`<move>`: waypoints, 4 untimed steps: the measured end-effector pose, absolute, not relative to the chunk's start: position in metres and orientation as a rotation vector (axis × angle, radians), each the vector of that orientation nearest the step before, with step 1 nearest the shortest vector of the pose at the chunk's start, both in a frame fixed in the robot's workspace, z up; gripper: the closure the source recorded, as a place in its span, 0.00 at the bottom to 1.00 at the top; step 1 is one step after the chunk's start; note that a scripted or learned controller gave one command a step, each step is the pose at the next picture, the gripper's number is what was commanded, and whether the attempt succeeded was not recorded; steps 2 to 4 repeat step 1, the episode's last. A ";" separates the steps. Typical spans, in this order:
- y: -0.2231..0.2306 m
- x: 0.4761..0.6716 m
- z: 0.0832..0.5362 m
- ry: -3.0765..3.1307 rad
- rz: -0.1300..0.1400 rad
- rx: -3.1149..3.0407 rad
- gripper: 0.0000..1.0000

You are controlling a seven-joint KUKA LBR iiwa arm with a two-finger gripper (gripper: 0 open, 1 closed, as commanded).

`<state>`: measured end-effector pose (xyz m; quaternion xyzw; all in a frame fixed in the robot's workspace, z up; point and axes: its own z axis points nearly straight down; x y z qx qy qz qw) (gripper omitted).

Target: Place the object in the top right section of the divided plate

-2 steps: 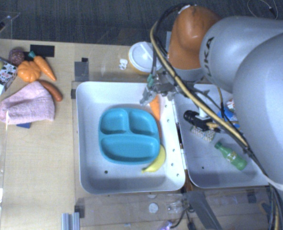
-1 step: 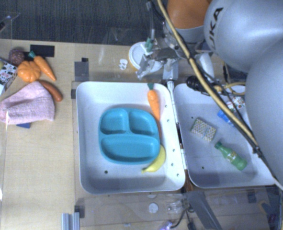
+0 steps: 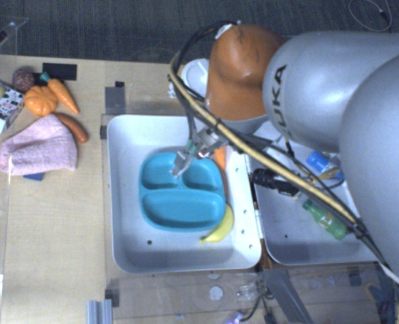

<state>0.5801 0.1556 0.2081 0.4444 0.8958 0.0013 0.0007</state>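
The gripper [image 3: 183, 159] hovers over the divided plate [image 3: 181, 210]; finger state unclear; the banana [image 3: 221, 229] looks light, smooth, best pinched mid-body.

Wooden bench [image 3: 50, 235] carries two white bins [image 3: 128, 248], a pink cloth [image 3: 37, 148] and toy vegetables [image 3: 50, 100].
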 end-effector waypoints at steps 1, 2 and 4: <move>0.165 0.649 0.273 2.832 0.008 1.345 0.00; 0.165 0.649 0.273 2.832 0.008 1.345 0.00; 0.165 0.649 0.273 2.832 0.008 1.345 0.00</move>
